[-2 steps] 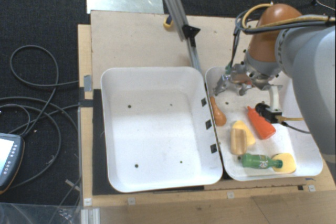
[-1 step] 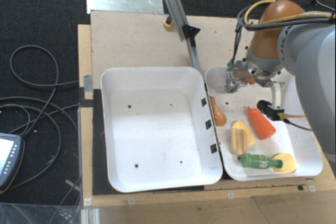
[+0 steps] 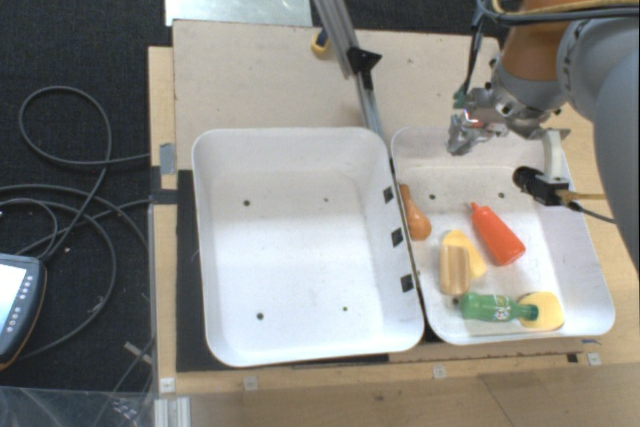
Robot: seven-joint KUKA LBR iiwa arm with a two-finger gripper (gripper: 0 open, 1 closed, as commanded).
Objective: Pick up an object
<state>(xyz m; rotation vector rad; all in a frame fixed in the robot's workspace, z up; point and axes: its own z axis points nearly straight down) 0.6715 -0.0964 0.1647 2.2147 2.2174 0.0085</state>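
At about five o'clock, nearest the camera, the right bin [image 3: 590, 265] has a green bottle [image 3: 492, 308] lying beside a yellow piece [image 3: 543, 311] along its near wall; just beyond them rest a hot dog toy [image 3: 456, 264], an orange-red bottle [image 3: 497, 234] and a small orange gourd-shaped piece [image 3: 414, 216] by the divider. The left bin [image 3: 290, 245] sits at seven o'clock. Farther back, at two o'clock, the gripper [image 3: 461, 139] hangs over the right bin's far wall, apart from every object; nothing shows between its tips, and how widely it is spread I cannot tell. I judge the pick not yet begun: choosing, descending, closing and lifting all remain
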